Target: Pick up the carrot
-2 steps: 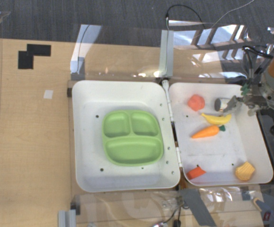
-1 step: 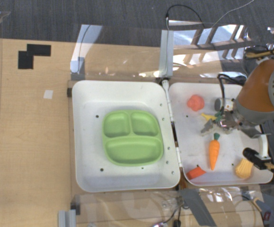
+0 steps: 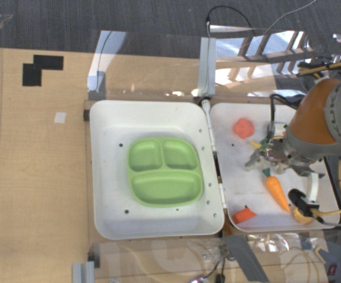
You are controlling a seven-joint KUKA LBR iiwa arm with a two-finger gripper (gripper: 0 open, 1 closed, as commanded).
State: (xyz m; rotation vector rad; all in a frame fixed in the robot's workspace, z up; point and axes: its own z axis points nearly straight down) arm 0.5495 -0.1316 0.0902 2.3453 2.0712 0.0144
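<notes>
The carrot (image 3: 277, 193) is orange with a small green top and lies in the right bin (image 3: 229, 158), toward its front right, pointing down and to the right. My gripper (image 3: 263, 160) hangs just above and to the left of the carrot's green end, low over the bin floor. Nothing shows in its grasp. The grey arm with its orange band (image 3: 311, 119) reaches in from the right.
A pink-red round item (image 3: 244, 127) lies at the back of the right bin. A small orange-red piece (image 3: 244, 214) sits at its front left corner. The left bin (image 3: 108, 158) holds a green divided plate (image 3: 164, 171).
</notes>
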